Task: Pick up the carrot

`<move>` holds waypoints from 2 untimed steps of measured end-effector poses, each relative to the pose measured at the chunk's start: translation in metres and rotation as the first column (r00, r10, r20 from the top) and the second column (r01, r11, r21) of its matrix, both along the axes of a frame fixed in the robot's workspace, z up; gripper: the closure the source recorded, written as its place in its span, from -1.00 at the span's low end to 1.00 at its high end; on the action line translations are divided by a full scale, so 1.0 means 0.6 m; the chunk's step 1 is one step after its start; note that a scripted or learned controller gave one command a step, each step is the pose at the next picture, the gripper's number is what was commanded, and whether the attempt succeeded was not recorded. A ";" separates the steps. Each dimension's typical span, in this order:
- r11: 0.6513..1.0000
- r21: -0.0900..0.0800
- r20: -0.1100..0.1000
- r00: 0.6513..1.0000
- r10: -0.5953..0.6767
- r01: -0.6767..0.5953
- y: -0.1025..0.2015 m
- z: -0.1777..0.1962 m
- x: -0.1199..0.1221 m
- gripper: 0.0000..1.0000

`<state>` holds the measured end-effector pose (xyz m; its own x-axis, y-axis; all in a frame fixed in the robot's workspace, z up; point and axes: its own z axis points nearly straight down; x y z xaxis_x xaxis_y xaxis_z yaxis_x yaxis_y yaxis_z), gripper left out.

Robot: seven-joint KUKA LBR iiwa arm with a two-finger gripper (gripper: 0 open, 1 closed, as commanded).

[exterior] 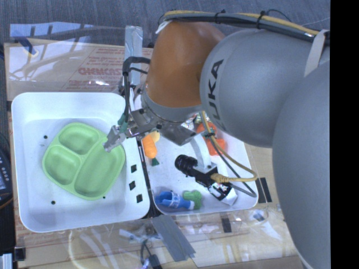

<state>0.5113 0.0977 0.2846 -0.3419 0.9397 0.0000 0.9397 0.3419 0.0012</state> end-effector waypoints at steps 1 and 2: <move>0.996 0.000 0.001 0.996 0.086 -0.086 0.043 0.104 -0.012 -1.00; 0.996 -0.001 0.000 0.996 0.086 -0.086 0.043 0.103 -0.012 -1.00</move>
